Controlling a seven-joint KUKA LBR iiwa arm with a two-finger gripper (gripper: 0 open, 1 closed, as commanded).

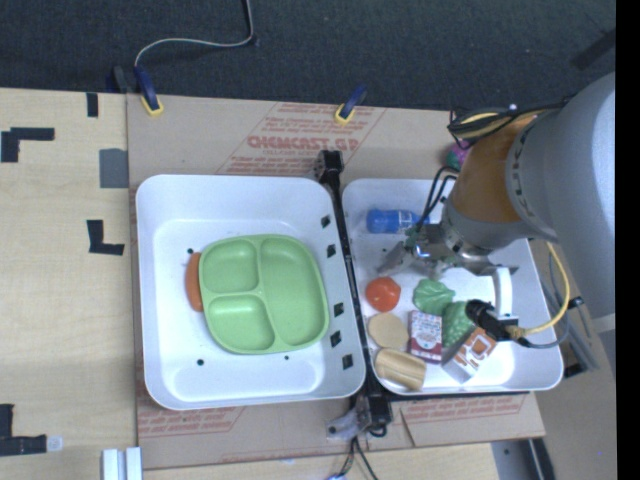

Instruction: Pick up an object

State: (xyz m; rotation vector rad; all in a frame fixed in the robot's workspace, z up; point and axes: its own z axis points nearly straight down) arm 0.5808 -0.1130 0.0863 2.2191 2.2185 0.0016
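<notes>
My gripper [415,252] hangs low over the right bin [530,373], in its middle part, under the grey and orange wrist. It is just below a blue bottle [388,220] and above a red tomato [382,293] and a green leafy piece [433,294]. Nothing is seen held. Toward the front of the bin lie a tan round piece [385,328], a red box [426,335], a bread loaf [399,368], a second green piece [458,320] and a small orange and white carton [470,353].
The left bin [165,368] holds a green divided plate [265,293] with an orange carrot-like piece [192,280] at its left side. A black divider [340,258] runs between the bins. The arm covers the right bin's far right corner.
</notes>
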